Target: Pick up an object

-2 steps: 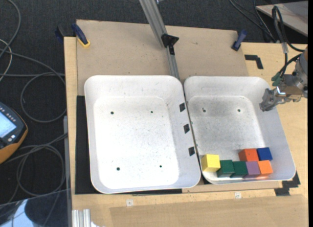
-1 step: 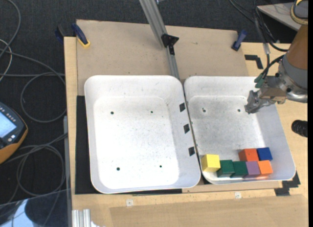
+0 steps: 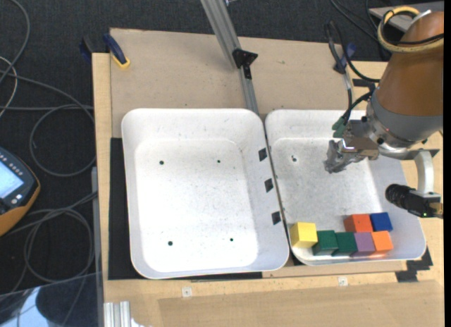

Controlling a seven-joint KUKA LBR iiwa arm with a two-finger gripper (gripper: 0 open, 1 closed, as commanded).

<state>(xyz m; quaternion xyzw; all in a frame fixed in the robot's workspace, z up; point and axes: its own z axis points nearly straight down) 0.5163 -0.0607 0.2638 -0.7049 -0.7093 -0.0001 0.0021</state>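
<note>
left bin (image 3: 141, 177): bare floor | right bin (image 3: 310, 125): blocks (image 3: 343, 235) crowd its near edge, touching, yellow leftmost, likely slid there against the wall | gripper (image 3: 338, 160): hangs above mid-bin, well short of blocks, carrying nothing; finger spread cannot be told | judgement: approach not yet begun

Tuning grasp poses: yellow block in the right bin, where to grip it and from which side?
Come straight down on the yellow block and let the fingers close on its far and near faces. Its left face sits close to the right bin wall, and a green block crowds its right. The gripper hangs above the bin's middle, so this looks reachable.
</note>
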